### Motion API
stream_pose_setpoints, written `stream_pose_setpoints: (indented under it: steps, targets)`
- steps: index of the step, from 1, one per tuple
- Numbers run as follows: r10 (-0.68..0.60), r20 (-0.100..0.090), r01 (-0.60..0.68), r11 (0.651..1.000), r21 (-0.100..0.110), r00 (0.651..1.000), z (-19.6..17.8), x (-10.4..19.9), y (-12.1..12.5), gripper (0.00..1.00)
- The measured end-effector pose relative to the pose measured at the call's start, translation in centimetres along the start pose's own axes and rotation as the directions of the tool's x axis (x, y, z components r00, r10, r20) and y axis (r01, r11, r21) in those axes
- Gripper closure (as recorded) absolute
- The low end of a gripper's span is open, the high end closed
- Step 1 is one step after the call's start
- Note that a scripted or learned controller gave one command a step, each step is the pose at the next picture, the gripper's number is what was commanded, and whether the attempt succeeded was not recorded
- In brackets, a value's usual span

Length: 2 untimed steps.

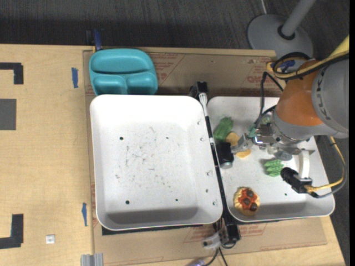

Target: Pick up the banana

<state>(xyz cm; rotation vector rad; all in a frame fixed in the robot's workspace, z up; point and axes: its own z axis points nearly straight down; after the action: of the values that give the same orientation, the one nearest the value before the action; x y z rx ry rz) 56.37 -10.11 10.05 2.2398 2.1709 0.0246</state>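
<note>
The banana point(242, 152) is a small pale yellow piece in the right bin point(319, 206), near its left side. Only part of it shows, because the gripper point(248, 141) hangs right over its upper end. The grey arm with its orange band point(299, 107) reaches in from the right and hides the gripper's tip. I cannot see whether anything is held.
In the right bin lie a green leafy item point(223, 128), a dark cylinder point(224, 154), a small green piece point(273, 167) and a round brown pastry point(247, 199). The left bin point(105, 165) sits alongside. A teal tray point(123, 71) stands behind it.
</note>
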Motion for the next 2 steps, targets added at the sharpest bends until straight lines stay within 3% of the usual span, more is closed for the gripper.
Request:
stream_pose_setpoints:
  steps: [1,2]
  targets:
    - [-0.315,-0.013,0.315,0.949,0.024,0.949,-8.6,3.6,-6.5,0.0]
    - [-0.314,-0.011,0.314,0.949,0.021,0.949,-9.6,3.6,-6.4,1.0]
